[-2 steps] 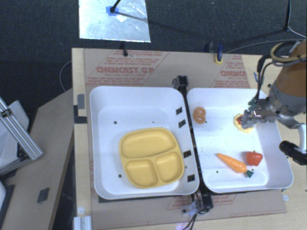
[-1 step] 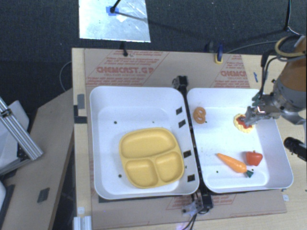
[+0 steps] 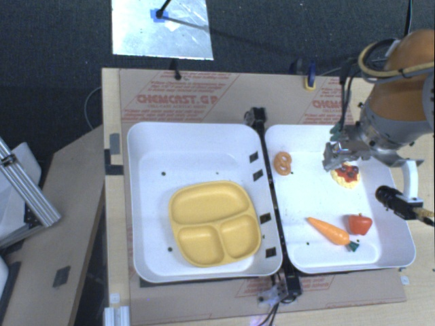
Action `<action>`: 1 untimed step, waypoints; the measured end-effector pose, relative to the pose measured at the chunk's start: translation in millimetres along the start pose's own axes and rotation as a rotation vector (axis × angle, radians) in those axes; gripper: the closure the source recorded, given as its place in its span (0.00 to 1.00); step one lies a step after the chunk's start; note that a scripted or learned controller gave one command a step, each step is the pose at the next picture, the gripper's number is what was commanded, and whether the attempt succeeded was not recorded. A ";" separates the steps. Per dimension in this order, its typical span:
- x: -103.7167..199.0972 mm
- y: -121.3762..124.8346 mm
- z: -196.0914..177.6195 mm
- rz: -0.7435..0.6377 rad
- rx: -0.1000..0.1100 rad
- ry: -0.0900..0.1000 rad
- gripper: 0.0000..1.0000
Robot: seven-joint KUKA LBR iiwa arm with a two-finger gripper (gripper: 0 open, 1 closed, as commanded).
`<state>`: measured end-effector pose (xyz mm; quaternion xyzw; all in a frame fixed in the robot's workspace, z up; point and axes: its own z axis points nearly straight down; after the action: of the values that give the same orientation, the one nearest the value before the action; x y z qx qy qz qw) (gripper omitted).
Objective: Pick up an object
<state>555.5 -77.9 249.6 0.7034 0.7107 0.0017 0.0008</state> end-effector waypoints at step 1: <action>60.8 15.3 0.6 -0.001 0.000 0.000 1.00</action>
<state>570.1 -17.0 249.2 0.7032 0.7110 0.0018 0.0008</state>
